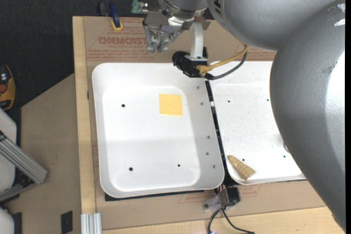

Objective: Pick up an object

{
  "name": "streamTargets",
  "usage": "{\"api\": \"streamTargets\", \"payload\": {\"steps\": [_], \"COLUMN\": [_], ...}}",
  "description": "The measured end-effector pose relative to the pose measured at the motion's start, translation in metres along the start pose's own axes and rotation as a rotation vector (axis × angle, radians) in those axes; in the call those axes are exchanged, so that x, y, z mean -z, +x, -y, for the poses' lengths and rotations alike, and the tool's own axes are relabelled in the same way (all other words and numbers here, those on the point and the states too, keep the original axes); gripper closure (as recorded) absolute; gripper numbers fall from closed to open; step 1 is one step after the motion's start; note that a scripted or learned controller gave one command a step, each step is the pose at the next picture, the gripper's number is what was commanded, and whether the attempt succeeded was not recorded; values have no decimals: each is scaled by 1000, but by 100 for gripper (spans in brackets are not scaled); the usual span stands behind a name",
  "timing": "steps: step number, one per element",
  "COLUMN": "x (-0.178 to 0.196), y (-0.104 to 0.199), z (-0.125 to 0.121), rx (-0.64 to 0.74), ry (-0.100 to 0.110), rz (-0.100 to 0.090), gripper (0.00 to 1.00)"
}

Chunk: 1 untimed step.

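Camera view: jaws at upper centre, state unreadable, nothing seen held; yellow square (170, 104) flat in left bin (109, 172), open to approach.

We see brown bench board (88, 118) — red print along far edge. On it, two shallow white bins side by side, touching at inner rims: left bin (104, 134), right bin (263, 175). Blue-and-yellow clamp (115, 18) on far left corner of board. Small black connector with cable (227, 197) on near edge — just below seam between bins.
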<state>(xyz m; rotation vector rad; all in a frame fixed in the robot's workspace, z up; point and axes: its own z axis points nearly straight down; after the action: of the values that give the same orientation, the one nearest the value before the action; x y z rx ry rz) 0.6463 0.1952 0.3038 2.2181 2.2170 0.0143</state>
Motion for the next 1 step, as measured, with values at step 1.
{"api": "streamTargets", "payload": {"steps": [1], "x": [-63], "y": [31], "z": [69], "rx": [5], "ry": [21], "rz": [4], "gripper": [100]}}
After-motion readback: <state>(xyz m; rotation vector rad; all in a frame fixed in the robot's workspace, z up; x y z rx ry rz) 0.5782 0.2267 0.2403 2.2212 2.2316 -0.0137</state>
